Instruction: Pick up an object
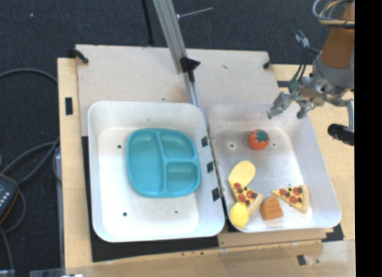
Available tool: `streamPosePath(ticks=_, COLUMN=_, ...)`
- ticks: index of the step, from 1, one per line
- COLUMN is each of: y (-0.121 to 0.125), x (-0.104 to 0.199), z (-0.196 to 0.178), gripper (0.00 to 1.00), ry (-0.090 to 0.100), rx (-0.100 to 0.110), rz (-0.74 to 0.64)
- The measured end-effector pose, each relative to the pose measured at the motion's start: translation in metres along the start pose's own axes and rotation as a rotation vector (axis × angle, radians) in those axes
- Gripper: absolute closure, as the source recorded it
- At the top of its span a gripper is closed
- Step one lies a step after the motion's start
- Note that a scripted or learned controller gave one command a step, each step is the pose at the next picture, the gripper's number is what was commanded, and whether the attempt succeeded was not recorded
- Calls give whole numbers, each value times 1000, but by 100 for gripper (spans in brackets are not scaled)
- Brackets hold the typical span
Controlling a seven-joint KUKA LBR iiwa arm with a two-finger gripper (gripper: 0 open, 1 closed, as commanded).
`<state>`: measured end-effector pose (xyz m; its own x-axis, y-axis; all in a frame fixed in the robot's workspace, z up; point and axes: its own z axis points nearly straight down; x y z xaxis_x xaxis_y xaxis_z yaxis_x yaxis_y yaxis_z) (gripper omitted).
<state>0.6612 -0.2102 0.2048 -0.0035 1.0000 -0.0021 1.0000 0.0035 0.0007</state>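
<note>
The right bin (310, 150) holds a red tomato (259, 139), a pale yellow oval piece (242, 172), a small yellow lemon (239, 214), two pizza slices (245, 196) (293, 196) and an orange wedge (271, 209). My gripper (290, 106) hangs over the bin's far right corner, above and to the right of the tomato. Its two fingers are spread apart with nothing between them.
The left bin (107, 150) carries a teal divided plate (163, 162). A slanted metal pole (170, 25) rises from the back of the bench between the bins. A black cable runs along the floor at the left.
</note>
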Motion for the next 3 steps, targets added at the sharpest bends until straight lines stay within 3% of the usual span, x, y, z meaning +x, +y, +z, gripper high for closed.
streamPosePath(ticks=1, y=0, x=0, z=0, gripper=0, ry=-1, rx=1, rz=-1)
streamPosePath(ticks=3, y=-10, x=1, z=99, gripper=0, ry=1, rx=4, rz=2)
